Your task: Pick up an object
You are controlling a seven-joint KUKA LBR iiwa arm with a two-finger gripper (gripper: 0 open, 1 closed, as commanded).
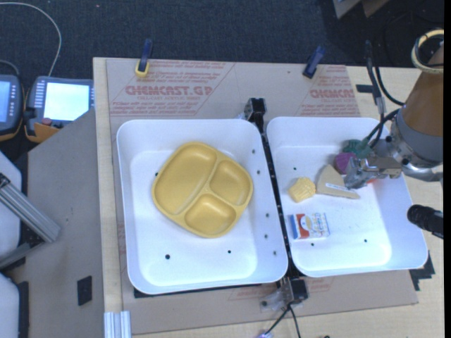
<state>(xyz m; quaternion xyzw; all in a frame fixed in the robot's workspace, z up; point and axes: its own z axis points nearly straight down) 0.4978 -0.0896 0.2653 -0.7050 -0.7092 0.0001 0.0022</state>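
I find the gripper (357, 172) low over the right bin (373, 255), and I cannot tell how it is set. A purple object (343, 163) sits touching it on its left. A beige flat piece (335, 187) lies just below-left, the yellow corn piece (302, 189) further left, the small card (310, 226) below. The yellow divided plate (203, 198) rests well left, in the left bin (141, 259).

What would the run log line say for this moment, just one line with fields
task: pick up an object | gripper: low in right bin, over purple object and beige piece | left bin: yellow divided plate | grasp: unconfirmed
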